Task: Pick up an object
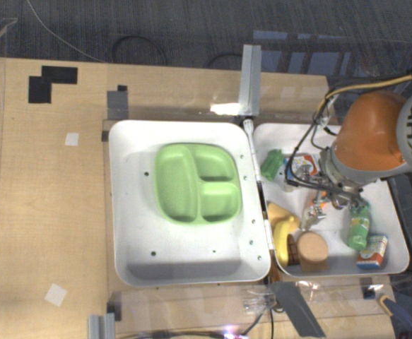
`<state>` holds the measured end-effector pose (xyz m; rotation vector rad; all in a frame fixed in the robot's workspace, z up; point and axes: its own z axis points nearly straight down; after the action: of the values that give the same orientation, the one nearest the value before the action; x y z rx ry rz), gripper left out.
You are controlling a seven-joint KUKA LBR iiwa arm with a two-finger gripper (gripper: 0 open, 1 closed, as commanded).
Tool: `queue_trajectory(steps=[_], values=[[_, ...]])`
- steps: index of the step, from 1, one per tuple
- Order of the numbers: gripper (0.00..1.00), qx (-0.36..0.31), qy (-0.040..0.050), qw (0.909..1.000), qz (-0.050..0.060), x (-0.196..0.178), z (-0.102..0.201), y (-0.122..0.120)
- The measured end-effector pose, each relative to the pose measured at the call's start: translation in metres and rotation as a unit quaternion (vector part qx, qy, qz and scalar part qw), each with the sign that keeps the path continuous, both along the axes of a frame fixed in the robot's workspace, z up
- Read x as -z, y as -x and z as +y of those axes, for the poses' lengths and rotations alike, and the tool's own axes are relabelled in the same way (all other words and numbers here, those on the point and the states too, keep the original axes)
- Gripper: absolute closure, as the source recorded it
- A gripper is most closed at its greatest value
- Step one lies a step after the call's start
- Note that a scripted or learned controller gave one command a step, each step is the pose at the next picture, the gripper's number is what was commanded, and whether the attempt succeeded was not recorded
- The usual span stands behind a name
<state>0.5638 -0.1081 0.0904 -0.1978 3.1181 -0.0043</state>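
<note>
The grey arm with its orange band [367,134] reaches in from the right over the right bin [401,260]. My gripper [316,210] hangs low over the middle of that bin. Just in front of it are a brown round object [312,248] and a yellow banana-like object [283,224]. A green bottle [359,229] lies to its right, with a small red and white can [372,253] beyond that. Behind it to the left lies a green packet [271,164], and a red and white item [304,166] sits partly under the wrist cables. Nothing is visibly held.
The left bin [128,260] holds a light green divided tray [196,182]. A raised rim [256,189] separates the two bins. A metal post [250,83] stands behind them, and the wooden bench [43,210] extends to the left.
</note>
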Motion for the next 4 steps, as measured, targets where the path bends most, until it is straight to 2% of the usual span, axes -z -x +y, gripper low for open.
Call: queue_trajectory(steps=[1,2,3,4], values=[[0.0,-0.001,0.0013,1.0,0.002,-0.042,-0.065,-0.001],[0.0,0.034,0.0003,0.9994,0.0,0.0,-0.036,0.021],[0.0,0.031,-0.0003,0.9995,0.0,0.0,-0.005,0.007],[1.0,0.029,0.0005,0.9995,-0.01,-0.015,-0.004,0.002]])
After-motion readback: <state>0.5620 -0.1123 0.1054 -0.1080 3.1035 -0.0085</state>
